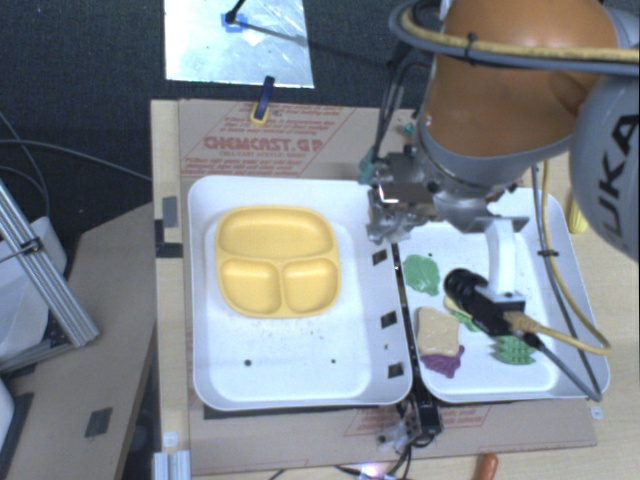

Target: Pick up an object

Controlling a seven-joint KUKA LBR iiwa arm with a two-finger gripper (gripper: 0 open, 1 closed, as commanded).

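Toys crowd the right bin: nearest, a purple piece and a tan bread slice lie against the divider between the bins, a green comb-like piece beside them, a green leaf beyond. Left of that divider, the left bin bears a yellow divided plate. Farther along the divider hangs the gripper; I cannot tell its state.

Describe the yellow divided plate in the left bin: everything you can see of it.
The yellow plate looks like matte plastic, a rounded rectangle with three compartments: one wide one along the far side and two smaller ones nearer the camera. It lies flat, right side up, in the far half of the left bin. Its compartments hold nothing, and nothing but the bin floor touches it.
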